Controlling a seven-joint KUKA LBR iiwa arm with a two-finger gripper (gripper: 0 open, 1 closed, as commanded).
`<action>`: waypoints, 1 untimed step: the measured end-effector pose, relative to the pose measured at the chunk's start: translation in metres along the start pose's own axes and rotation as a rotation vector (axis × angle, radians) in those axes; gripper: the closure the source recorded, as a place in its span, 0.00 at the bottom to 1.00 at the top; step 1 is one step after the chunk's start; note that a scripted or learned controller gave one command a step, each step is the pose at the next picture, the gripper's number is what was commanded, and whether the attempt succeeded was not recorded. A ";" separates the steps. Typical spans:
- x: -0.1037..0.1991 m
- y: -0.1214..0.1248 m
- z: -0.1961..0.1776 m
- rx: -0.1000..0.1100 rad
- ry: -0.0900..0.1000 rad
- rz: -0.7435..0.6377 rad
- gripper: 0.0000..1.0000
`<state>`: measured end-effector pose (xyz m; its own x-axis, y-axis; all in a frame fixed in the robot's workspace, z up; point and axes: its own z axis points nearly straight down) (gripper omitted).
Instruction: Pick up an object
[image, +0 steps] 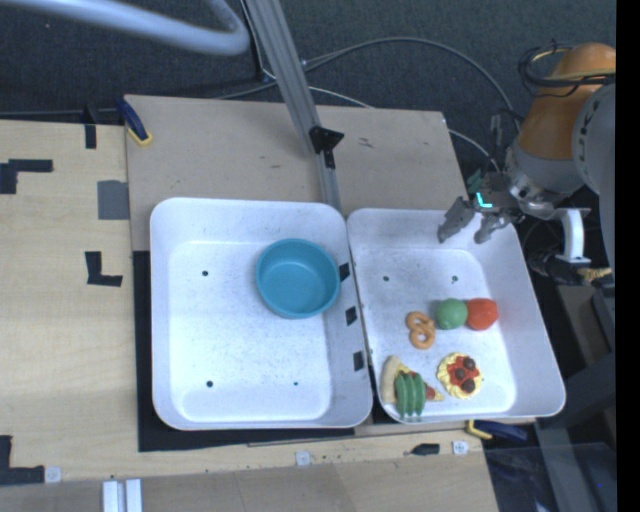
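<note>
Camera view: the tool (471, 228) hangs over the far right corner of the right bin (530, 300), fingers spread apart with nothing between them. Looks like the pick hasn't started; approach, descent, closing and lift are all left.

No object is singled out, so candidates are whatever sits in the bins. All right-bin items are clustered toward the near half, well apart from the tool:
- green ball (451, 313) and red ball (482, 314), touching side by side, mid bin near the right wall. Round and smooth, probably toy fruit.
- pretzel-shaped toy (420, 329), tan, just left of the green ball.
- small pizza-like disc (461, 375), yellow with dark red spots, near the front edge.
- green ridged vegetable toy (408, 392) in the near left corner, against a pale piece; can't tell whether they are one item.

Left bin (190, 330): one blue bowl (297, 277) upright, toward the far right part, close to the divider between bins. Open side up.

Judgement: the two balls are nearest the tool, but touching, so a clean grasp on one may nudge the other.
</note>
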<state>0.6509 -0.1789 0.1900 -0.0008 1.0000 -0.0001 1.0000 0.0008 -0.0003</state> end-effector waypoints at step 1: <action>0.000 0.000 0.000 0.000 0.000 0.000 0.00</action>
<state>0.6509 -0.1789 0.1899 -0.0008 1.0000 0.0000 1.0000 0.0008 -0.0004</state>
